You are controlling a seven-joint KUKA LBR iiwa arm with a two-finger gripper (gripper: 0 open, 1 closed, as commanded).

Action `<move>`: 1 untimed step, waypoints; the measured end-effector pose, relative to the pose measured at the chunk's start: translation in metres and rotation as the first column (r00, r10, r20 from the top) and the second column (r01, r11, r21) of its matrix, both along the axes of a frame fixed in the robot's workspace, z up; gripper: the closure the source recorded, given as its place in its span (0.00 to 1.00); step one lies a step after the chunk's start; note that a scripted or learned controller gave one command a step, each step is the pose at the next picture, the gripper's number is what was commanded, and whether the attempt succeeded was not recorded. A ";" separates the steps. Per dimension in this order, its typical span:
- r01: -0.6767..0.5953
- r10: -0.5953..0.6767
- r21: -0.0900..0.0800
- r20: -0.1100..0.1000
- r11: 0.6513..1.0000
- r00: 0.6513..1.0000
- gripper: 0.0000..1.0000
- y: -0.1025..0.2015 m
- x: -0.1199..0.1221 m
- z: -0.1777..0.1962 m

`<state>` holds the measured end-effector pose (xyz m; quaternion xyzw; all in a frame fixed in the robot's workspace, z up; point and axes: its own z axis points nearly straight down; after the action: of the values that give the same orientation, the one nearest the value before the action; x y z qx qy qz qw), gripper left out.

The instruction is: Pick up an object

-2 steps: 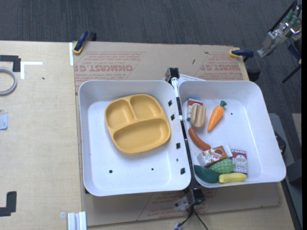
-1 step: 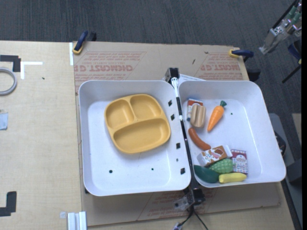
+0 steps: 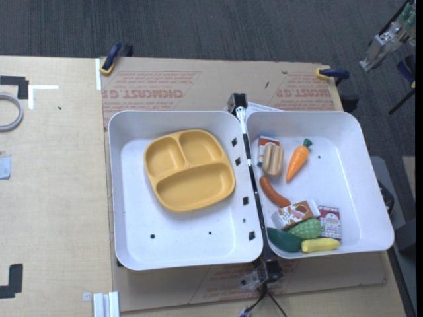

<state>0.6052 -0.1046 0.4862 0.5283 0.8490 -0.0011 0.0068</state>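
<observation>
The right bin (image 3: 367,152) holds several toy foods. An orange carrot (image 3: 297,162) lies beside a tan hot dog bun (image 3: 271,158), with a red sausage (image 3: 273,191) below them. Near the front wall are two small printed cartons (image 3: 297,212) (image 3: 330,222), a green corn cob (image 3: 305,230), a yellow piece (image 3: 320,244) and a dark green piece (image 3: 282,240). The left bin (image 3: 132,236) holds a yellow divided plate (image 3: 190,170). My gripper (image 3: 388,40) hangs at the view's top right over the dark floor, well away from both bins, with nothing seen in it.
Both bins rest on a cardboard sheet (image 3: 198,84) held by blue clamps (image 3: 114,56) (image 3: 333,74). A black clip (image 3: 237,102) joins the bins at the back. A tape ring (image 3: 8,113) lies on the wooden bench at the far left.
</observation>
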 end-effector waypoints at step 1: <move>-0.002 0.002 -0.002 0.002 1.000 1.000 1.00 0.000 0.001 0.009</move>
<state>0.6062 -0.1045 0.4957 0.5274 0.8495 -0.0012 0.0083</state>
